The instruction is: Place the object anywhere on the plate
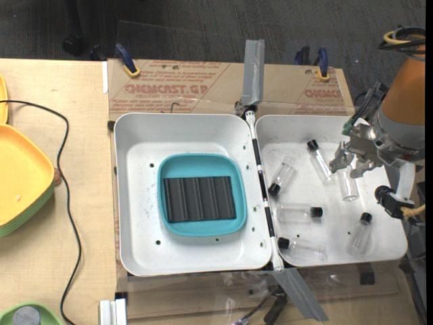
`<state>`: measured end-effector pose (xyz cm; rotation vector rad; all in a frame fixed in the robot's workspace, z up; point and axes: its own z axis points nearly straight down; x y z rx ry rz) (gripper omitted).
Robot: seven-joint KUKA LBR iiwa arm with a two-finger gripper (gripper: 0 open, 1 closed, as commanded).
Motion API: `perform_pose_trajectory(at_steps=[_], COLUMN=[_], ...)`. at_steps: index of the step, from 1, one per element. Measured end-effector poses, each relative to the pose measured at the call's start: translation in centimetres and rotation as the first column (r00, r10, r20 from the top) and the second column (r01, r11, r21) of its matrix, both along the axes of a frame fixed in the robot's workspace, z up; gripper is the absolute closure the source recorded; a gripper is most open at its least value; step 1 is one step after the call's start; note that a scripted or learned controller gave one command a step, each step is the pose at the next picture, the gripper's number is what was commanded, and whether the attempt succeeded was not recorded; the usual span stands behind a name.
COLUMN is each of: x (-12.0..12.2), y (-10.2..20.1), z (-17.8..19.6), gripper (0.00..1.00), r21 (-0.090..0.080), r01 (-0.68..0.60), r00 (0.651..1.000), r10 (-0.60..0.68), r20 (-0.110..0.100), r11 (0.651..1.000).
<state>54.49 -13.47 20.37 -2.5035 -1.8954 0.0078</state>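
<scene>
I am working over the right bin, far from the teal plate in the left bin, hovering my gripper, its state unclear to me, above a clear vial lying loose, so I am judging the pick unfinished, needing descent and closing.

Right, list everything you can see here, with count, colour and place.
plate: one, teal with a dark ribbed middle, left bin
vials: about six, clear with black caps, scattered in the right bin
bins: two, white, side by side on the bench
cardboard: one sheet, brown, behind the bins
clamps: two, blue and yellow, on the cardboard's back edge
dish: yellow, left edge
cable: black, left tabletop
gripper: over the right bin
</scene>
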Motion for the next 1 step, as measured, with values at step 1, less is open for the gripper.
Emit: perform_pose_trajectory(at_steps=[1], x=[0.00], y=[-0.01], z=[0.01], gripper=[0.00], r21=[0.000], r01=[0.000], r00=[1.000], r10=[0.000], r20=[0.000], r11=[1.000])
